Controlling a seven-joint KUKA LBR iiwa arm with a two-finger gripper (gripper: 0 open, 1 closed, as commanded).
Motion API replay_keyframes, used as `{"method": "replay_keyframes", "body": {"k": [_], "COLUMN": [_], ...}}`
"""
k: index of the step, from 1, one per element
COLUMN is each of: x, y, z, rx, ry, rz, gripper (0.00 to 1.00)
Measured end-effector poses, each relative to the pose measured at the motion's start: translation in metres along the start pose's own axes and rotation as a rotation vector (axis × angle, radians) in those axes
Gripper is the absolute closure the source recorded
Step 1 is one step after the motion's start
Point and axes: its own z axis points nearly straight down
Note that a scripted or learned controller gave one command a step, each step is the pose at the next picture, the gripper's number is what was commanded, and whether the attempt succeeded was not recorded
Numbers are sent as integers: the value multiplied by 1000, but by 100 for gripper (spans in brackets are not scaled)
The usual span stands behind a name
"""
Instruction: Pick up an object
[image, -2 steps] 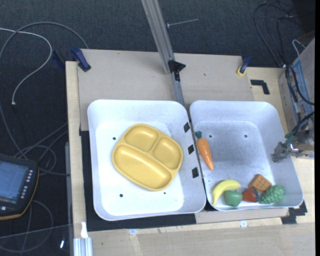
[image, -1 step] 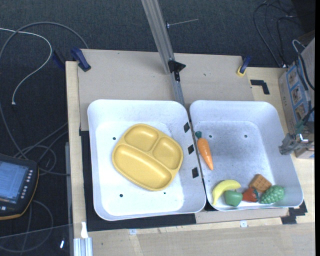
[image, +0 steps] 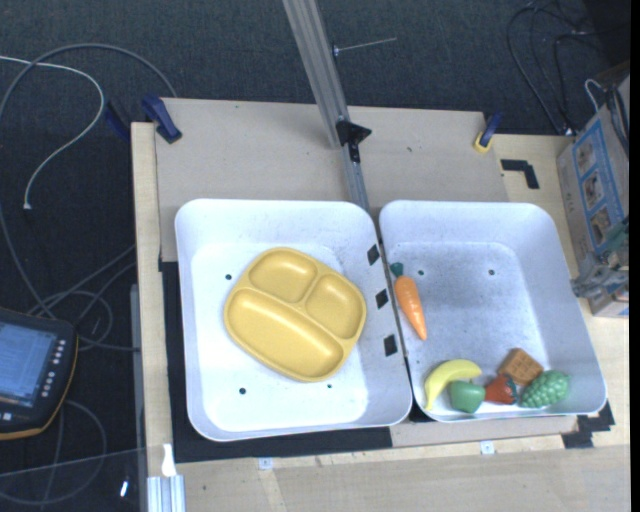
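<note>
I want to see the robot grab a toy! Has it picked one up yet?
Not yet. Nothing looks done: the carrot lies by the right bin's left wall, and the banana, green apple, a red toy, a brown one and the green bunch huddle in its near corner. The yellow plate sits in the left bin. Nothing is in hand; the whole pick remains.

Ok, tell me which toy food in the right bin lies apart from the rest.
The carrot. It lies alone by the bin's left wall, while the banana, green apple, red piece, brown piece and green bunch cluster along the near edge.
</note>
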Motion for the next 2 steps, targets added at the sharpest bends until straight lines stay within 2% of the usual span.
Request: {"method": "replay_keyframes", "body": {"k": [1,2], "x": [50,113], "y": [-3,2], "z": [-1,13], "rx": [7,9], "ry": [6,7], "rz": [-5,-5], "gripper": [100,100]}}
